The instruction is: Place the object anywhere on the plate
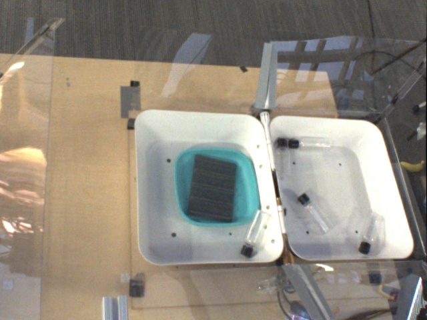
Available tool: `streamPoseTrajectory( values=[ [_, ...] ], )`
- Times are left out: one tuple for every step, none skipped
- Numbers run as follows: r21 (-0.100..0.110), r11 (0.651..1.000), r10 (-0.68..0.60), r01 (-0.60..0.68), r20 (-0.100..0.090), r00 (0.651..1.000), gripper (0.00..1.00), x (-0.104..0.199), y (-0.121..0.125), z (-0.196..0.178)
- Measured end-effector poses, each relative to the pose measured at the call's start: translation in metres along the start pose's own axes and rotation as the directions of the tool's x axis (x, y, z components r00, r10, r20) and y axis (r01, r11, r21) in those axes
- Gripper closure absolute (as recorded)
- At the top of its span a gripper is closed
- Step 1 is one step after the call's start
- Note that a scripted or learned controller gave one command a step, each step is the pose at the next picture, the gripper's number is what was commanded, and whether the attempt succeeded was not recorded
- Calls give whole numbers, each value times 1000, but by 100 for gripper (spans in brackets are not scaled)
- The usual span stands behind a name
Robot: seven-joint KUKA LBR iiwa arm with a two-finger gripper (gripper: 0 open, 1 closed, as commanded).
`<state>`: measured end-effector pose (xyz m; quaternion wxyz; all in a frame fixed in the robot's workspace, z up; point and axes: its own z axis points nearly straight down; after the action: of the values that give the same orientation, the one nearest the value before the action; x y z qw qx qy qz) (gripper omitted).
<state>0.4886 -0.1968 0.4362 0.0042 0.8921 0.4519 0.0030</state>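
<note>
while the bench carries two white bins side by side, the left bin (150, 179) holds a teal plate (181, 179) near its centre, with a dark ribbed pad (213, 189) lying on it, long axis running toward the bin's far and near edges. one clear vial with a black cap (253, 235) lies off the plate at the left bin's near right corner, cap toward the near edge. right bin (393, 185): three more capped vials, at the far left corner (303, 143), the middle (311, 210) and the near right corner (371, 235). gripper state: cannot tell. judgement: the corner vial is nearest the plate, just beyond its near right rim.
</note>
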Motion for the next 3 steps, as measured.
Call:
streamPoseTrajectory(
  values=[
    [0, 993, 120, -120, 0, 993, 0, 3, -2, 0],
    [0, 978, 209, -209, -1, 978, 0, -1, 1, 0],
    [0, 944, 330, -330, -1, 944, 0, -4, 3, 0]
  ],
)
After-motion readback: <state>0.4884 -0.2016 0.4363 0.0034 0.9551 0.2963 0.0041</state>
